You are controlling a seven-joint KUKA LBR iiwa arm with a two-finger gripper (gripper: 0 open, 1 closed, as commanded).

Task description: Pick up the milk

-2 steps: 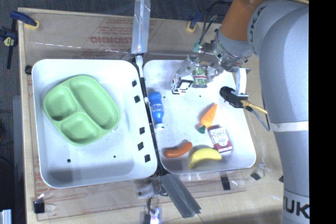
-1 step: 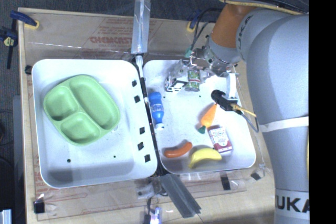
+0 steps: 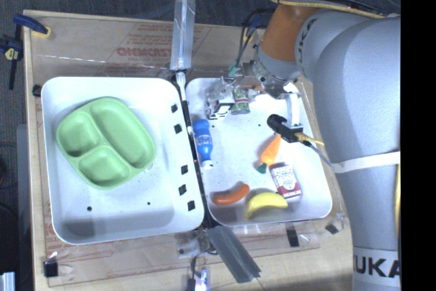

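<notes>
Overhead view of a table (image 3: 102, 44) bearing two shallow white bins side by side. The left bin (image 3: 61, 215) contains a green divided plate (image 3: 104, 140). The arm enters from the right, and its claw (image 3: 227, 97) is low over the far end of the right bin (image 3: 310, 146). Whether the claw is apart or together cannot be told from this angle. The milk (image 3: 242, 104), a small green-and-white carton, lies at the far end of the right bin, just beside the claw; a grasp on it cannot be confirmed. Also in the right bin: a blue bottle (image 3: 202, 140) along the left wall, a carrot (image 3: 270, 151), a red carton (image 3: 285, 180), a sausage (image 3: 231, 195) and a banana (image 3: 266, 203) at the near end.
</notes>
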